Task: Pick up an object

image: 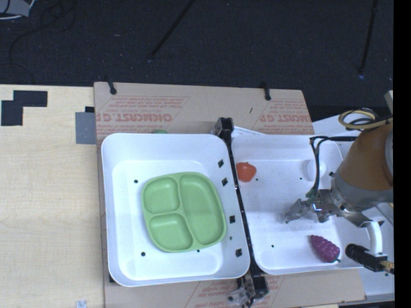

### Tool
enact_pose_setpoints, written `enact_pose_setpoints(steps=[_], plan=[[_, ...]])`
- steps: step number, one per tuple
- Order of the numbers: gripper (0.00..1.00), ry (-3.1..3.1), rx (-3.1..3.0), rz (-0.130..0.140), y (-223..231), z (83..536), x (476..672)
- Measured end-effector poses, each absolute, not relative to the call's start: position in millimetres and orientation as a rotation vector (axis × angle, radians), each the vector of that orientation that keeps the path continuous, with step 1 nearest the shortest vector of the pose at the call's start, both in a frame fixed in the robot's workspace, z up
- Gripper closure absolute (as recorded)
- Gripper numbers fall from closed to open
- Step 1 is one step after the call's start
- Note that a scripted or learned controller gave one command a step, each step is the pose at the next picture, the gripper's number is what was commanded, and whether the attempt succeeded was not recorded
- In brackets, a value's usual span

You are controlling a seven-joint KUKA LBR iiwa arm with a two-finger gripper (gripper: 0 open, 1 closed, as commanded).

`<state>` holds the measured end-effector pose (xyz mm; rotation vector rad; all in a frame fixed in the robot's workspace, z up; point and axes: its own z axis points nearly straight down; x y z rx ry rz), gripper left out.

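Dark carpet with a few loose cables fills the top of the frame, and below it the pale wooden bench [45, 197] runs across the left side, with a sheet of printed cardboard [192, 108] laid under the two white bins.

Left of centre sits the left bin [122, 153], and lying flat in it is a green divided plate [183, 211] with three compartments, turned a little askew to the bin's walls. A black divider strip runs down the frame between the two bins.

Right of centre is the right bin [276, 153]. A small orange-red object [246, 171] lies in its upper left corner, just beside the divider. A purple, knobbly object [325, 248], rather like a bunch of grapes, lies near the bin's lower right edge, well apart from the orange one.

From the right edge of the frame the arm [366, 172] reaches in, its orange band showing above the grey wrist, with black cable looped beside it. Its end effector [302, 212] hangs low over the middle of the right bin, above and to the left of the purple object and apart from it. Its metal fingers [293, 214] point toward the left and look spread apart, with nothing between them.
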<state>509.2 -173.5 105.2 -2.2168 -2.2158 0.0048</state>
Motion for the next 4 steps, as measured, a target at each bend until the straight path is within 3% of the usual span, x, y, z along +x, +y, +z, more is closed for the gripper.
enact_pose_setpoints(steps=[1,2,4], plan=[[0.0,-2.217,-2.222,0.002,-172.6,87.3,509.4],[1.0,-2.214,-2.226,0.001,-173.5,98.3,510.0],[1.0,-2.224,-2.221,-0.002,-178.8,202.0,512.6]])
